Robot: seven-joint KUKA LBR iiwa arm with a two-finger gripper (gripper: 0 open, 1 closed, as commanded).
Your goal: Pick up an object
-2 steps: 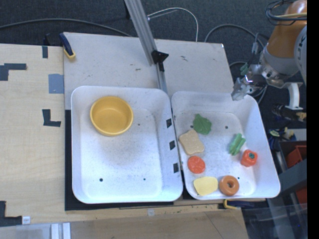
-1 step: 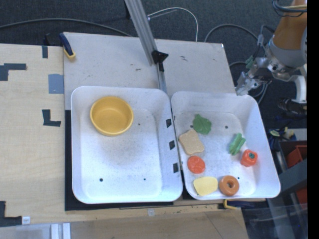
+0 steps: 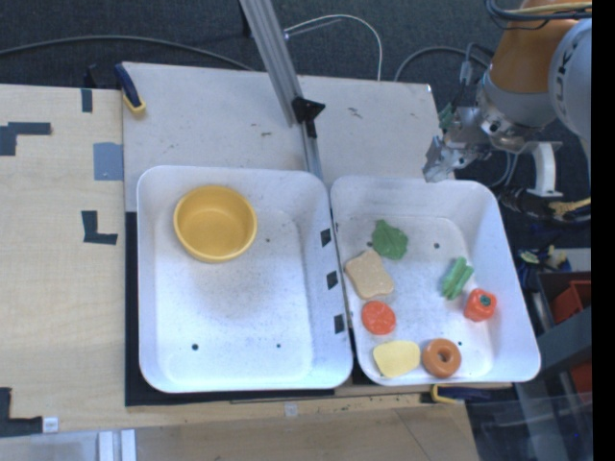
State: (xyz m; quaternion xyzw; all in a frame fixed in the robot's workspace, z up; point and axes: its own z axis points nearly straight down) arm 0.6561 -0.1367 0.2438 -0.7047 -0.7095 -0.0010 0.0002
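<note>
We see the gripper [image 3: 437, 168] hanging over the far rim of the right bin [image 3: 514, 286], above the worktop and clear of everything in it; whether the jaws are apart or together we cannot tell from this angle. The candidates all lie in that right bin: a green leafy piece [image 3: 389, 239], a tan bread slice [image 3: 369, 275], a red tomato slice [image 3: 379, 318], a yellow piece [image 3: 396, 358], a brown doughnut [image 3: 442, 357], a small green piece [image 3: 455, 278] and a small orange-red piece [image 3: 479, 303]. They look to us like toy food, so probably light, stiff and smooth, apt to slide if nudged. The flat slices offer little height; we judge the doughnut or the orange-red piece easier, taken across the middle. The left bin [image 3: 154, 286] holds a yellow bowl [image 3: 215, 222], best gripped at its rim.
</note>
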